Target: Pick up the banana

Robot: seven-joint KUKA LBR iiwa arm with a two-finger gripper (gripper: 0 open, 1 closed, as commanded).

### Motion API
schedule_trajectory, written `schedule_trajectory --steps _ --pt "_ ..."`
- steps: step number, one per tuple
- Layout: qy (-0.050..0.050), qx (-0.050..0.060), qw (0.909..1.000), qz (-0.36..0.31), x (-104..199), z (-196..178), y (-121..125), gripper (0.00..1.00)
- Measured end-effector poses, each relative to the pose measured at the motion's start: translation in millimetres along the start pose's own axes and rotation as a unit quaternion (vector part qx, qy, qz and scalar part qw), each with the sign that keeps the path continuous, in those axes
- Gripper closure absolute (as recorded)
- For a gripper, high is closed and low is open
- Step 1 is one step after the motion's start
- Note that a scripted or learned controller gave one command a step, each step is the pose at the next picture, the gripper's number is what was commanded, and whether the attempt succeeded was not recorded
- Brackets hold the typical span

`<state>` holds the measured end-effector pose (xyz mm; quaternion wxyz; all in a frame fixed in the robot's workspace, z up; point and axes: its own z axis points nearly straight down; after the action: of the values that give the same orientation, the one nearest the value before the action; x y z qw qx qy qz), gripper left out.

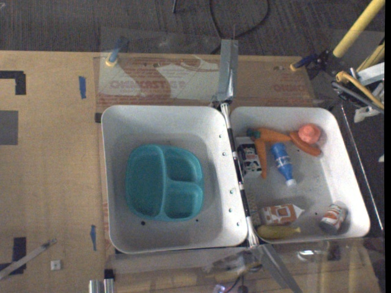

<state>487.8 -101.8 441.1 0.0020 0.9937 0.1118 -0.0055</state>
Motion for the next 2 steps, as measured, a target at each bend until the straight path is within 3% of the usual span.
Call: schedule_trajectory --steps 1,2 --pt "0.004 0.002 0.9927 -0.12 19 135 -117 0.0" --pt "0.006 0.001 0.9999 0.013 27 17 -154 0.0"
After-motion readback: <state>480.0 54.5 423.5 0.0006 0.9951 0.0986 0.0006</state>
